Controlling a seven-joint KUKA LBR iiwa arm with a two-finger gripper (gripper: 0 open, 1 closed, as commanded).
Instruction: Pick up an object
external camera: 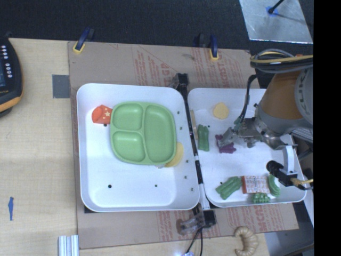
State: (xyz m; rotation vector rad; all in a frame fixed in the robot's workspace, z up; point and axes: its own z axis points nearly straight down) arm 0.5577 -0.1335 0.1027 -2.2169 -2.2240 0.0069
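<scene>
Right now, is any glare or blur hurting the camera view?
Camera view: soft overall, small items fuzzy; the left bin floor glows bright but isn't washed out; the green plate reads clearly; the gripper is dim and blurry beside the purple toy.

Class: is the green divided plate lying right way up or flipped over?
Right way up: the green divided plate shows three sunken compartments facing the camera.

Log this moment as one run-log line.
arm: in right bin | tool: low over purple toy | grasp: not confirmed | left bin: green divided plate, red piece
</scene>
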